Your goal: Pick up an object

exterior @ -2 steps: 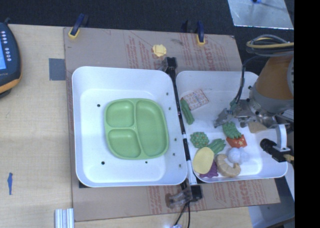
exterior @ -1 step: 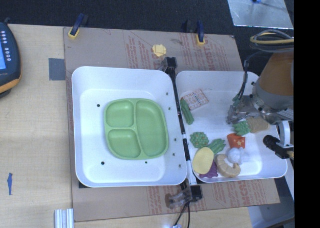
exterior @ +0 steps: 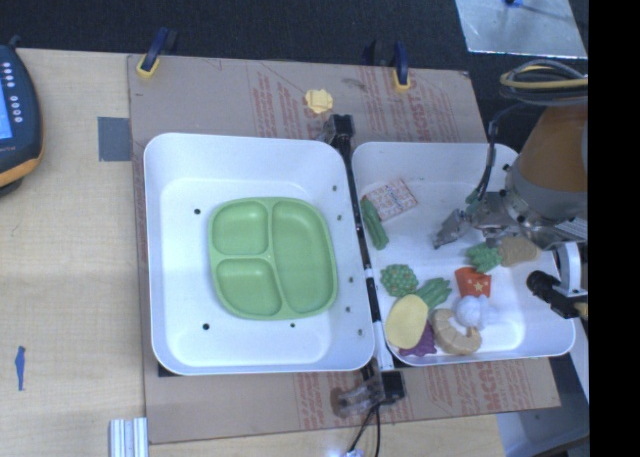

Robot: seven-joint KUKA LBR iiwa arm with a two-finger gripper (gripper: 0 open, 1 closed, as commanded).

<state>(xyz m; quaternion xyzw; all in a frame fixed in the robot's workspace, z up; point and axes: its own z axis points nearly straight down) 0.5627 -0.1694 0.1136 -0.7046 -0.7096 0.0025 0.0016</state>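
Observation:
The right white bin (exterior: 440, 157) holds several toy foods. A dark green pickle (exterior: 373, 223) lies by its left wall, with a pink checked card (exterior: 392, 198) beside it. Toward the front sit a broccoli piece (exterior: 398, 278), a yellow oval piece (exterior: 406, 320), a red piece (exterior: 473, 283), a white piece (exterior: 468, 313) and a tan piece (exterior: 455, 337). My gripper (exterior: 452, 232) hangs low over the bin's middle right, above bare floor. A small green piece (exterior: 485, 257) lies just to its right. Nothing is visibly held.
The left white bin (exterior: 170, 175) holds a light green divided plate (exterior: 272, 257). A yellow lump (exterior: 319, 101) lies on the cardboard behind the bins. The arm's orange band (exterior: 555, 150) overhangs the right bin's right edge. A handheld pendant (exterior: 15, 110) rests at far left.

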